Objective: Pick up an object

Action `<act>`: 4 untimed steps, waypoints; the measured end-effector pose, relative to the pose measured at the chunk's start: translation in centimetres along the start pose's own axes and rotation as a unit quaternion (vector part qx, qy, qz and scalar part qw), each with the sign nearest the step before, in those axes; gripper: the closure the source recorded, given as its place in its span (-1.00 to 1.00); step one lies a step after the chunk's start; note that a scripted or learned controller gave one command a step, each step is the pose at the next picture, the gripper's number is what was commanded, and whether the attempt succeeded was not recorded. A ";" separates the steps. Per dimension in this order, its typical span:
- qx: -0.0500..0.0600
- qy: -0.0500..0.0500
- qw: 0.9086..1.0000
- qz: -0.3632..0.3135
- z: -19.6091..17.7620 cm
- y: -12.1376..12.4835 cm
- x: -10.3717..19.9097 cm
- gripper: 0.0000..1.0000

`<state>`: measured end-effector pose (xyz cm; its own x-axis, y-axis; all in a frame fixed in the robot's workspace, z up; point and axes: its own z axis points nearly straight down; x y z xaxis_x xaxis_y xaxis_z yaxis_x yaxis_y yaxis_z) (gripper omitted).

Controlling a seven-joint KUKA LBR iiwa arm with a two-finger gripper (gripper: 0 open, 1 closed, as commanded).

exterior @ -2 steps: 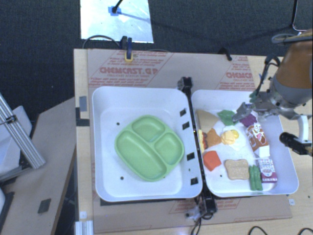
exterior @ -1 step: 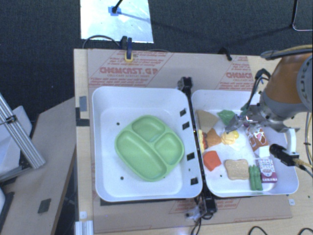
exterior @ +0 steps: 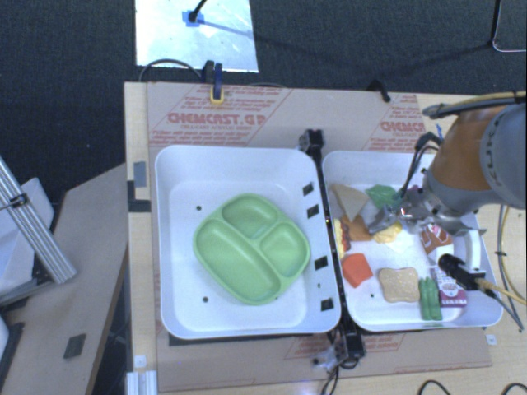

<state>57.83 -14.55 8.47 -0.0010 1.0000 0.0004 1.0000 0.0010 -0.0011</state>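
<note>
Two shallow white bins are seen side by side on the tabletop [exterior: 272, 109]. The left bin [exterior: 177, 220] is occupied by a green divided plate [exterior: 251, 248]. The arm [exterior: 482, 159] is reached in from the right, over the right bin [exterior: 473, 315], and the claw [exterior: 387, 219] is lowered among the toy foods near that bin's middle. Whether the claw is wide, narrow or closed on anything cannot be told, since it is blurred against the items below it. A tan wedge [exterior: 350, 198] and a green leafy piece [exterior: 381, 194] are found just beside the claw. An orange block [exterior: 356, 269], a slice of toast [exterior: 399, 284] and a green stick [exterior: 429, 298] are laid nearer the front wall.
</note>
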 end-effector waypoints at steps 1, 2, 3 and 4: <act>-0.003 -0.001 1.000 0.000 -1.4 0.2 -0.1 1.00; -0.003 -0.001 1.000 -0.002 -6.4 1.2 -0.5 1.00; -0.004 -0.001 1.000 -0.002 -10.8 1.7 -0.4 1.00; -0.003 -0.001 1.000 -0.002 -14.2 1.8 -0.4 1.00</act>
<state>59.62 -14.97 22.67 -0.0055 1.0000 -0.0007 1.0000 0.0055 0.0049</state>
